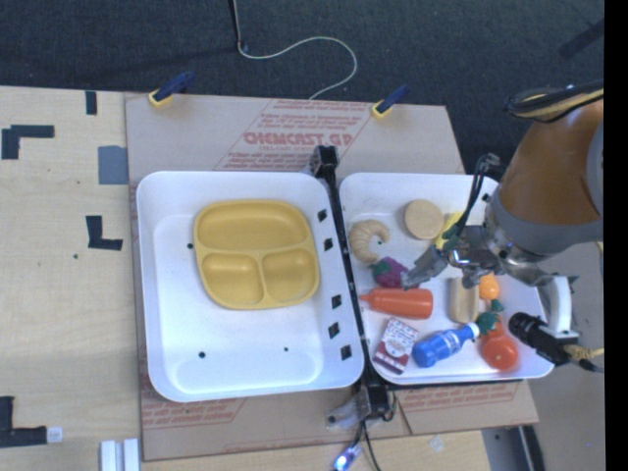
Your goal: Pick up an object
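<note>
The right bin (pixel 378 192) holds several small items. Among them are a croissant (pixel 369 236), a round tan disc (pixel 424 219), a purple piece (pixel 391 271), an orange-red bottle (pixel 400 302), a blue bottle (pixel 444 343) and a red-and-white packet (pixel 394 346). My gripper (pixel 425 269) hangs low over the middle of this bin, just right of the purple piece and above the orange-red bottle. I see nothing held in it. The arm's orange band (pixel 554 160) hides part of the bin's right side.
A tan block (pixel 462 300), a small orange piece (pixel 488 287) and a red fruit (pixel 499 353) lie at the right bin's right end. The left bin (pixel 167 292) holds a yellow divided plate (pixel 257 253). A black divider (pixel 339 253) separates the bins.
</note>
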